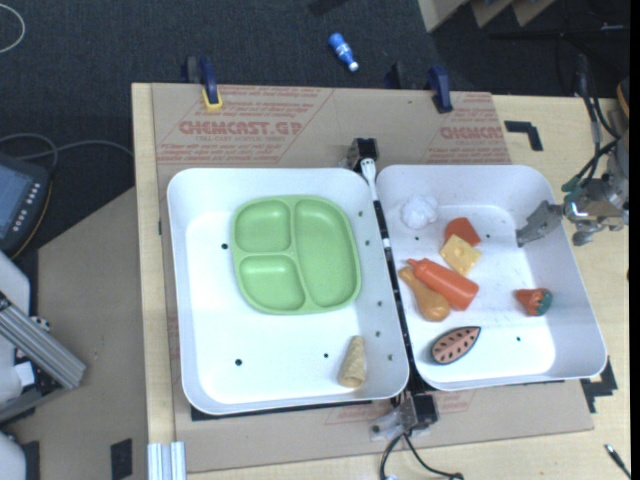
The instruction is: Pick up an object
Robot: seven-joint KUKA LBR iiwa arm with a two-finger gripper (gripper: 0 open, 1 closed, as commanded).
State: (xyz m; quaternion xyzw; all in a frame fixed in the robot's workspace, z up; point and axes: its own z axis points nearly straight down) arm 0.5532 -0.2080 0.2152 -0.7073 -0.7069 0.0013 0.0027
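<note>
One carrot lies lengthwise, pointing upper-left to lower-right.

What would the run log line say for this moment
arm: at right bin's far-right rim | gripper: above bin, holding nothing seen | right bin: toy foods untouched | left bin: green divided plate, cone | pick: not yet done

1. Two bins sit side by side on the tabletop.
2. Left bin: divided plate centre, cone at 5 o'clock.
3. Right bin: food pieces clustered toward 9 o'clock.
4. The claw hangs at the right bin's 2 o'clock edge.
</note>
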